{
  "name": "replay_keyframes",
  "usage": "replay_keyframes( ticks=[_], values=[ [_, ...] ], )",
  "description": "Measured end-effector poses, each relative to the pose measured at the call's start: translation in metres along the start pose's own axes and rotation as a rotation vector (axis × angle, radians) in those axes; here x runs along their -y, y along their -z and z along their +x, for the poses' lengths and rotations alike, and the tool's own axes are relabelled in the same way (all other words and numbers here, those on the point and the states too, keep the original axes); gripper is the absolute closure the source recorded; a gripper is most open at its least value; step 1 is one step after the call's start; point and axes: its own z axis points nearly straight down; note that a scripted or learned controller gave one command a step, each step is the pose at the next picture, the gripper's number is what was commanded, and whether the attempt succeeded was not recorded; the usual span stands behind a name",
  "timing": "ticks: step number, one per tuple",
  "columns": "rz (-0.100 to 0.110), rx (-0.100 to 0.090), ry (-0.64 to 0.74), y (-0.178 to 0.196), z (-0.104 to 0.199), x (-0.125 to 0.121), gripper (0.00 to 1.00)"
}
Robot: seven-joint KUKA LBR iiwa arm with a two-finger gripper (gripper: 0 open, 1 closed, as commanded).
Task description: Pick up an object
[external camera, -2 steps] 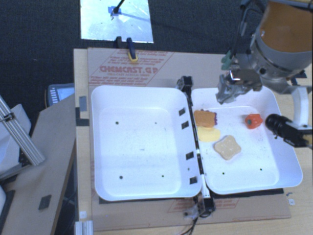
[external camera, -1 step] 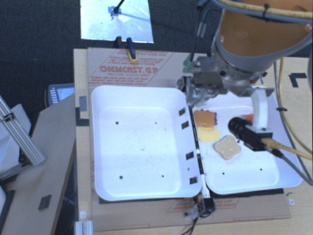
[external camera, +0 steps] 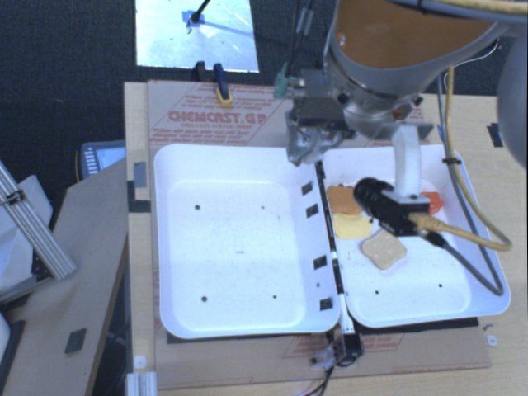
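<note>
The grey metal two-finger gripper [external camera: 307,151] is hanging over the far end of the divide between the 2 shallow white plastic bins [external camera: 223,246]; its opening cannot be made out. A tan toast-shaped piece [external camera: 384,251], a pale yellow flat piece [external camera: 353,227] and an orange round piece [external camera: 343,199] are lying in the right bin [external camera: 429,291].

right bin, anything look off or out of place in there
Nothing looks spilled or damaged. The right bin has its few items bunched near the divider: an orange piece, a yellow piece and a tan bread-like slice. A yellow cable trails across the bin floor.
</note>
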Motion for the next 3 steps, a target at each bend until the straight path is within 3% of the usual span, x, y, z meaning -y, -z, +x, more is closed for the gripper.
replay_keyframes(
  ticks=[1, 2, 3],
  values=[
    [0.002, 0.001, -0.001, 0.003, 0.040, -0.026, 1.00],
    [0.004, 0.002, -0.003, 0.003, 0.038, -0.025, 0.00],
    [0.001, 0.001, 0.001, 0.014, 0.038, -0.025, 1.00]
  ],
)
